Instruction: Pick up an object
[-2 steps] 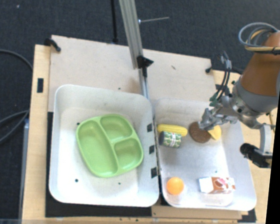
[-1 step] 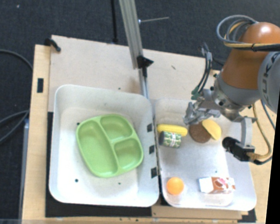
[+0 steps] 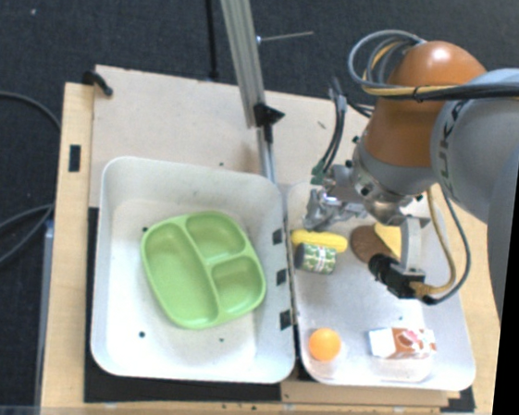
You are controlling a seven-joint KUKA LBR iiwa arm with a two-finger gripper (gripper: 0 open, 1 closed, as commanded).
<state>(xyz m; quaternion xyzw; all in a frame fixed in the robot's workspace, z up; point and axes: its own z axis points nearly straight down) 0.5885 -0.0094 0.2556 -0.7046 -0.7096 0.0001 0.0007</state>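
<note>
I see the bench under bright, even overhead light, with no single strong source. The two white bins (image 3: 117, 232) come out pale and slightly washed, the left one glaring a little along its rim. Shadows are soft and short: a faint one under the green divided plate (image 3: 202, 268), a darker one beneath the arm's orange band (image 3: 421, 99). The dark carpet (image 3: 40, 9) around the bench looks grainy. The whole picture is low in resolution and mildly soft, so small edges blur. Straight lines stay straight toward the borders.
</note>
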